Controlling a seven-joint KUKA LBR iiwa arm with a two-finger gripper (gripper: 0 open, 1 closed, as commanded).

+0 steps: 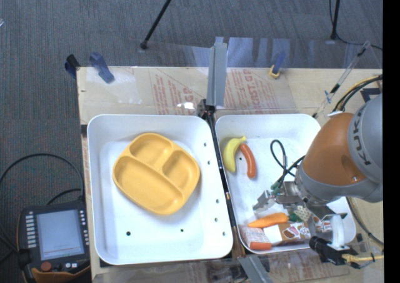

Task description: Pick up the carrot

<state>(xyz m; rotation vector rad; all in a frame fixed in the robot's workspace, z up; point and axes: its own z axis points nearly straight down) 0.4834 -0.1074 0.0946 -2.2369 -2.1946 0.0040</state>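
Grey two-finger gripper [270, 199] poised just above the tapered orange carrot [269, 220] in the right shallow white bin [300, 122]. Finger state cannot be told.

Tool [270, 198] low in right bin [294, 122], just above carrot [269, 220]; yellow plate [156, 172] in left bin [103, 150].

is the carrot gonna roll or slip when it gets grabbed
The carrot looks smooth and tapered, so it may slip toward its thin end. Lying flat and rounded, it could roll if nudged sideways. It looks rigid, probably light plastic like the banana nearby.
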